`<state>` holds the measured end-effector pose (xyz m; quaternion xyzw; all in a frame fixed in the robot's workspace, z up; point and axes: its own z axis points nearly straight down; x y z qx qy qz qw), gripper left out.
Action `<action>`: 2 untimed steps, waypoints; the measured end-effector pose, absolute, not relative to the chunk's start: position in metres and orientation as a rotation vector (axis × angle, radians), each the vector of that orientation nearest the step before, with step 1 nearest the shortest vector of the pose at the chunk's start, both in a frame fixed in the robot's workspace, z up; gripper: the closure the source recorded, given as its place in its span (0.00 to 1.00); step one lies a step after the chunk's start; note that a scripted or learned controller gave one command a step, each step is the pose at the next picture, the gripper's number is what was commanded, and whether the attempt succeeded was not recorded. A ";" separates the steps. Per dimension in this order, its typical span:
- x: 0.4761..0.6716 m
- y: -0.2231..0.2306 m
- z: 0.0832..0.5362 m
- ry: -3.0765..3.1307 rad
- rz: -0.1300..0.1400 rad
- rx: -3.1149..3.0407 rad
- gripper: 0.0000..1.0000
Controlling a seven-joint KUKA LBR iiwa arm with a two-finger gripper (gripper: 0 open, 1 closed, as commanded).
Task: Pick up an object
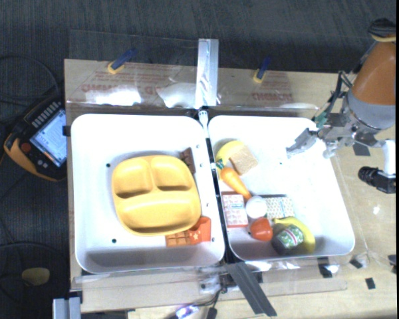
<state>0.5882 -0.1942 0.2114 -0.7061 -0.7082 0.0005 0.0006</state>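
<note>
Yellow tray (156, 195), white bins (93, 178), orange carrot (234, 180), possibly checked card (275, 207)

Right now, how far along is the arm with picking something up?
Nothing looks done yet: the carrot, tomato and white egg all lie in the right bin. In hand: the gripper hangs over that bin's upper right, with nothing between its fingers. Left: descending, gripping and lifting an object.
</note>
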 end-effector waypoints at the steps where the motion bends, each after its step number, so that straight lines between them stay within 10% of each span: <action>1: 0.513 -0.160 0.094 -1.960 0.001 -2.456 0.00; 2: 0.517 -0.177 0.108 -2.093 0.003 -2.340 0.00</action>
